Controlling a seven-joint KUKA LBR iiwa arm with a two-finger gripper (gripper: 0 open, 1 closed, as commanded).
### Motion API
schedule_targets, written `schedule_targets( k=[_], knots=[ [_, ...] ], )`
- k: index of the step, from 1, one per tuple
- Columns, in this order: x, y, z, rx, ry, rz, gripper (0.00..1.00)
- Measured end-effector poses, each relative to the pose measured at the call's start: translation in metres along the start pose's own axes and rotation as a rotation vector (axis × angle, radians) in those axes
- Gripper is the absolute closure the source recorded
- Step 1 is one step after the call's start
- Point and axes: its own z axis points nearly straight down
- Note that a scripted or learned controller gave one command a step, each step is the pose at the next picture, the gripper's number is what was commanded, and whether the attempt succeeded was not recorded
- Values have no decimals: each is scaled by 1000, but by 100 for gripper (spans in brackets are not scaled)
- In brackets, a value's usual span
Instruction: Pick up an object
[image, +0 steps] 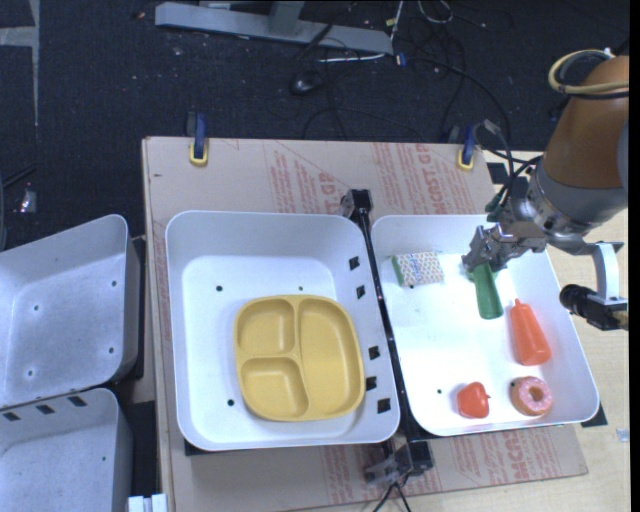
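The right bin (440, 330) holds several small objects. A green stick-shaped piece (488, 296) lies near its far right side. My gripper (484, 256) sits directly over the upper end of that green piece, touching or almost touching it. To the right of the green piece lies an orange bottle-shaped object (530, 334). A red pepper-like item (473, 399) and a pink-frosted donut (530, 396) rest near the bin's front edge. A speckled green-white pouch (418, 268) lies at the far left of this bin.
The left bin (200, 300) holds a yellow divided plate (298, 357). A black divider (375, 310) runs between the bins. Spare white trays (60, 300) lie off the bench at left. Cables hang beside the arm (590, 150) at right.
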Motion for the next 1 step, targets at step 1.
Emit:
schedule_targets(
  k=[1],
  knots=[
    [56,16,14,3,0,1,100]
  ],
)
